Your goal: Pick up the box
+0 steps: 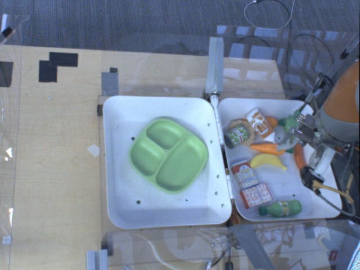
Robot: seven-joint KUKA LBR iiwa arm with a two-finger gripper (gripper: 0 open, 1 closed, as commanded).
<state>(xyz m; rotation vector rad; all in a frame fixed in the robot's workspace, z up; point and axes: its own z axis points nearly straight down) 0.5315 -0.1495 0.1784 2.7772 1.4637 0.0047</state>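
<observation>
Right bin [332, 207]: arm [343, 103] hides far corner; box [256, 196] unobstructed.

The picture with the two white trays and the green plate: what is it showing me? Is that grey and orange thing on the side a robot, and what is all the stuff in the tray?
Yes, that is a robot arm, grey and orange, reaching in from the right. The camera sits above the bench and looks down at a slant. On the bench are two shallow white bins side by side. The left bin holds a green plate with three sections. The right bin holds toy food: a banana, a carrot, a green bottle, a round tin, and small boxes, such as the red box near the front. The arm's gripper hangs over the back of the right bin, among the toys. I cannot see anything held in it. Its job is to pick up a box.
</observation>
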